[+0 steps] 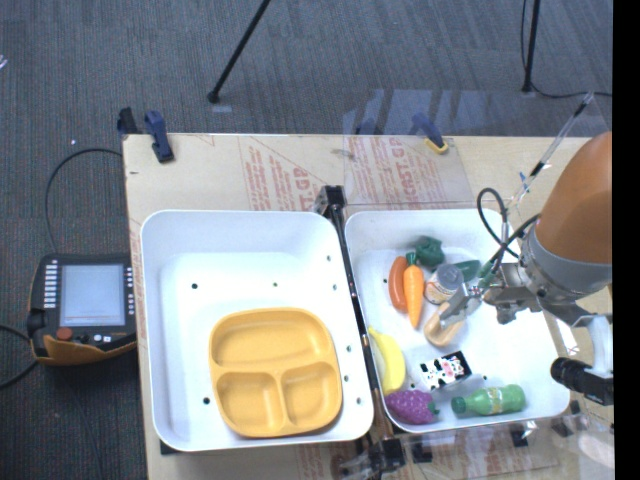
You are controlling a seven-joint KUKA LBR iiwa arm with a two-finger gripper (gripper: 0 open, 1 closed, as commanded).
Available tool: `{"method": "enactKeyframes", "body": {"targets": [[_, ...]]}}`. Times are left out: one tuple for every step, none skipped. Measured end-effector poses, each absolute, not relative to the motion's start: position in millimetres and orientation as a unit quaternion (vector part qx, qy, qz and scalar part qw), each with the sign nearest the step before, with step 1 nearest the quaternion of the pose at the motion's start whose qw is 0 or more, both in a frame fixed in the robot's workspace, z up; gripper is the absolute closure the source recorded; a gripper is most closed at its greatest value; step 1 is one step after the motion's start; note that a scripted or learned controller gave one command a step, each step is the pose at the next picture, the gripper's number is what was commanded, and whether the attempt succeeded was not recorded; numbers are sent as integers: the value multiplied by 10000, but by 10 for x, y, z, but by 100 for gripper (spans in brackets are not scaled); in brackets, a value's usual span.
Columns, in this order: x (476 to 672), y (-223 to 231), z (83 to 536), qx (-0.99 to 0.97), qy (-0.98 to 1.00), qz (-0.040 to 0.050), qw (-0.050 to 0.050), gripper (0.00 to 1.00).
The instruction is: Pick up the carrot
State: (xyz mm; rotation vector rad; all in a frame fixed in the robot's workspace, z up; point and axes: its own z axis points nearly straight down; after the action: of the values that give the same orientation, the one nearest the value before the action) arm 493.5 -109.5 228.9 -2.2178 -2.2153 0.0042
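Note:
The carrot is orange with a small green top and lies lengthwise in the right bin, near its left wall. A darker red-orange vegetable lies against the carrot's left side. My gripper hangs just right of the carrot, low over the bin floor, with its tip close to the carrot's lower end. The grey wrist and the orange band of the arm come in from the right. Nothing hangs from the gripper.
A green vegetable sits above the carrot. A banana, purple grapes, a black-and-white toy and a green bottle lie along the right bin's front. The left bin holds a yellow divided plate.

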Motion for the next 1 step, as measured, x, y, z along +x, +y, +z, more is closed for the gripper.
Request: {"method": "enactKeyframes", "body": {"targets": [[5640,-834,1703,-7124,-7018,24,48,0]]}}
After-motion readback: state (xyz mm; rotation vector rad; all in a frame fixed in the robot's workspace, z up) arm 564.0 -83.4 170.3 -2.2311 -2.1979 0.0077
